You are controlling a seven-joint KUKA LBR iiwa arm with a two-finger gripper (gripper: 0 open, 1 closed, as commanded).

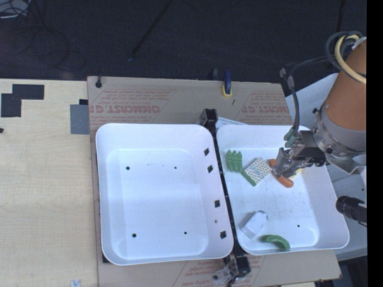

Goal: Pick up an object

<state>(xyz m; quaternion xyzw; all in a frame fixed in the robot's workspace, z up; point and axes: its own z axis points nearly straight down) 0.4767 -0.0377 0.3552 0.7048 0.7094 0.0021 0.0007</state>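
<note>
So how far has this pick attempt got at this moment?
Done: the gripper is down in the right bin, over the orange object. In hand: closing on it; no grasp is visible. Left: lifting it clear. The green block and white box lie untouched.

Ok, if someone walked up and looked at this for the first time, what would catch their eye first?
Probably the grey arm with its orange band reaching in from the right, its end effector low over the right-hand shallow white bin, right at a small orange piece. That bin also holds a green ridged block, a speckled pale square, a white block and a curved green piece.
</note>
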